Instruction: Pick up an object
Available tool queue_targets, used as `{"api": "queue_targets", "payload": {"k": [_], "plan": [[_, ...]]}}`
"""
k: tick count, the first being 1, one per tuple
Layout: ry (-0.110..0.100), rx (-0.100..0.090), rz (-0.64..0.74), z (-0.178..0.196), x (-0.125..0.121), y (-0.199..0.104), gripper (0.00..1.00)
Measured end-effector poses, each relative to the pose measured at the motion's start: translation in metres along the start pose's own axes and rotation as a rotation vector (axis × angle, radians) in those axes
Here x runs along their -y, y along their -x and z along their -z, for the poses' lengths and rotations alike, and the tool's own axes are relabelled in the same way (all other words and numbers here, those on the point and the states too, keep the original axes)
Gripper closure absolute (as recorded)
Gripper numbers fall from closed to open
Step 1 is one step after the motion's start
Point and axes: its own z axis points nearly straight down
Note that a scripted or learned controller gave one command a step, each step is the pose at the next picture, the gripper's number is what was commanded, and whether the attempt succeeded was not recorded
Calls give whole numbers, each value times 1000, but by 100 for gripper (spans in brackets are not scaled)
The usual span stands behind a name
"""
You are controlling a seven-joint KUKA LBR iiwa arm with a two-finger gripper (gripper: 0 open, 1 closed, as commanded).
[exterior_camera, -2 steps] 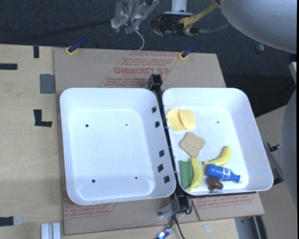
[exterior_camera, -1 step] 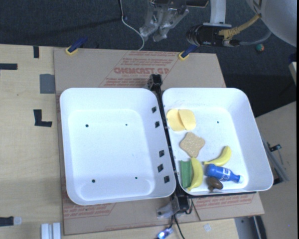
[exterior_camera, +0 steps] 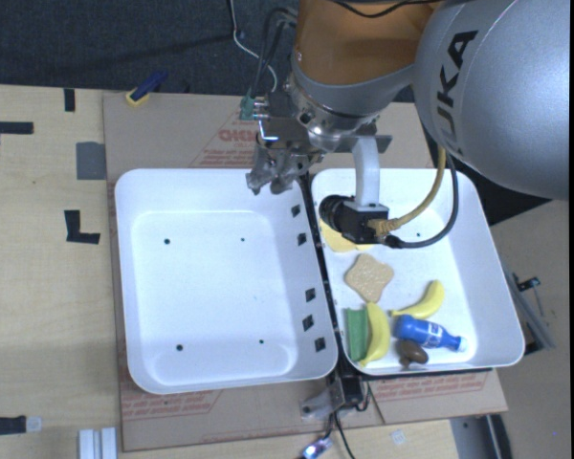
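Observation:
My gripper (exterior_camera: pixel 270 178) hangs over the back right corner of the left bin (exterior_camera: pixel 143 208), close to the divider between the two bins. Nothing shows beneath it or in its grasp. The objects lie in the right bin (exterior_camera: pixel 478 256): a tan, toast-like piece (exterior_camera: pixel 368 275), a yellow banana (exterior_camera: pixel 425 300), a blue bottle (exterior_camera: pixel 428 333), a green item (exterior_camera: pixel 356 329) beside a yellow one (exterior_camera: pixel 376 335), and a small brown item (exterior_camera: pixel 413 354). Another pale yellow object (exterior_camera: pixel 337 241) lies partly hidden under a black cable fitting (exterior_camera: pixel 352 218).
The big grey and orange arm (exterior_camera: pixel 383 46) covers the back of the right bin. A yellow cable (exterior_camera: pixel 430 213) loops over that bin. Both bins rest on a cardboard sheet (exterior_camera: pixel 172 132) on the wooden bench. A blue and yellow item (exterior_camera: pixel 145 86) lies behind the sheet.

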Motion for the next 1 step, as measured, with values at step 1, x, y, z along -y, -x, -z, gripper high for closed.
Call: {"api": "queue_targets", "payload": {"k": [1], "plan": [[12,-3,6,-71,-7,-70,100]]}}
